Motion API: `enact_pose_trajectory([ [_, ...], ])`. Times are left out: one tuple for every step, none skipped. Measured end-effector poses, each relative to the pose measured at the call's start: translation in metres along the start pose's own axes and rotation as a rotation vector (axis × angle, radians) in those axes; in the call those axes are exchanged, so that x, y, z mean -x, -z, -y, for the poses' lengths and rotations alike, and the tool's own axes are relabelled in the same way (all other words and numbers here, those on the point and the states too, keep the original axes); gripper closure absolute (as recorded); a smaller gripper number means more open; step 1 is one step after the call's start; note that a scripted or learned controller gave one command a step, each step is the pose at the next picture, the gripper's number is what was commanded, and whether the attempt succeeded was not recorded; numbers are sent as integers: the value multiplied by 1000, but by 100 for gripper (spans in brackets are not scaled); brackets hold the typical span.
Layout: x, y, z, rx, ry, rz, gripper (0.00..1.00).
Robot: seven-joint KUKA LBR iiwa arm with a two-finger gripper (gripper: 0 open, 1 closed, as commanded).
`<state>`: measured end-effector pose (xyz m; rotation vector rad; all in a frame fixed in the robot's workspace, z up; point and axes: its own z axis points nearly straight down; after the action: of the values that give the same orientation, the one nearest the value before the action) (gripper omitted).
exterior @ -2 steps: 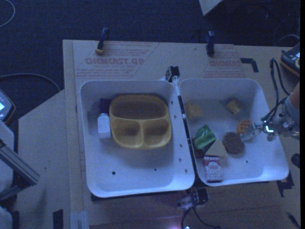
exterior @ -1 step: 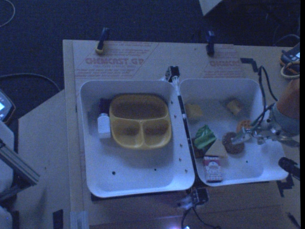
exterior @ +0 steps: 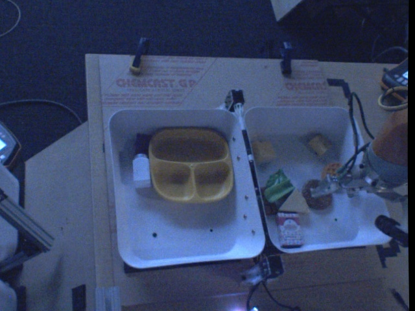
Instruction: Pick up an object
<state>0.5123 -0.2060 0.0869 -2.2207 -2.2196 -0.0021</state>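
Note:
The arm enters from the right, its orange band (exterior: 394, 141) above the right bin (exterior: 337, 118). My gripper (exterior: 329, 186) hangs low at the right side of that bin, right over a round brown object (exterior: 316, 197). A small orange piece (exterior: 331, 170) lies just behind it. A green crumpled packet (exterior: 279, 186) lies left of the brown object. A red box (exterior: 290, 229) sits near the bin's front edge. Two tan blocks (exterior: 264, 151) (exterior: 318, 145) rest at the back.
The left bin (exterior: 168, 238) holds a yellow divided plate (exterior: 190, 164) and a small white bottle (exterior: 141, 170) beside it. A clamp and cable (exterior: 235, 100) sit at the divider between the bins. Cables (exterior: 355, 118) trail along the right bin's far edge.

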Motion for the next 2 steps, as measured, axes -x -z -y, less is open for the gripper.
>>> enact_pose_trajectory([
  [0, 12, -2, 8, 0, 2, 100],
  [1, 63, 7, 5, 1, 5, 100],
])
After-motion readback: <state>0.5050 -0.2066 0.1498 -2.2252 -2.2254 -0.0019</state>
